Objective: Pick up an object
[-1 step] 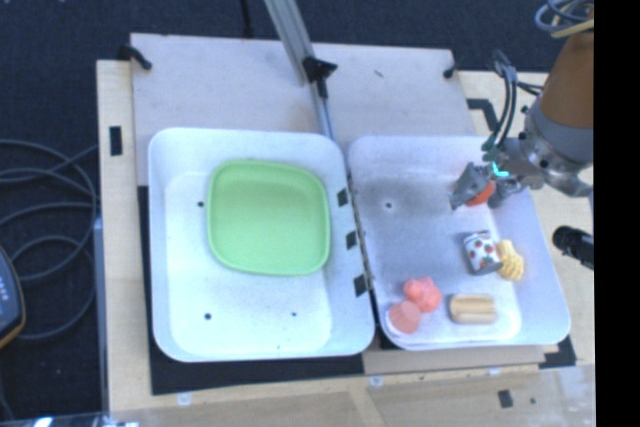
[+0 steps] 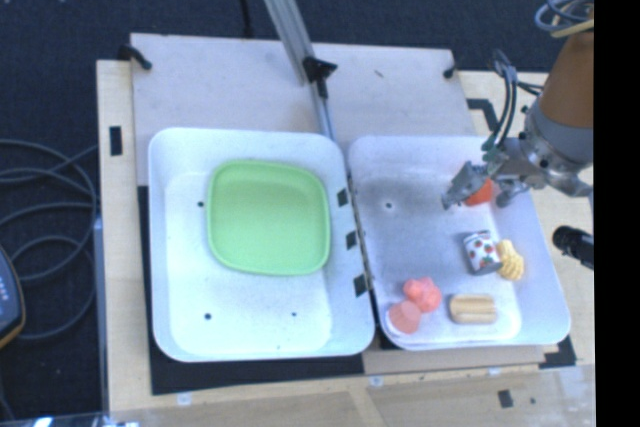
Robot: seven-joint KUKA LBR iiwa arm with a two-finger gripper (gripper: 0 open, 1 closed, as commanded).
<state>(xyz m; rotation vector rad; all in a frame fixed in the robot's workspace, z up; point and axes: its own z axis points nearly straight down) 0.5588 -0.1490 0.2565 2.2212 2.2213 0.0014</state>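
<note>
The bench holds two white bins [image 2: 160, 245], one green plate [image 2: 269, 217], five toys; fingers [image 2: 478, 192] pinch an orange piece [image 2: 482, 193].

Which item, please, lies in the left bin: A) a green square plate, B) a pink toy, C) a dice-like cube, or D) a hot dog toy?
A: the green square plate lies alone in the left bin, while the small toys sit in the right bin.

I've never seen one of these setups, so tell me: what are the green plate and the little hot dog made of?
The green plate looks like moulded plastic: one even pale green, matte, with rounded corners and a raised rim. The hot dog seems a plastic toy, smooth, in flat tan and orange colours. It is too small to be sure; it could be rubber.
</note>
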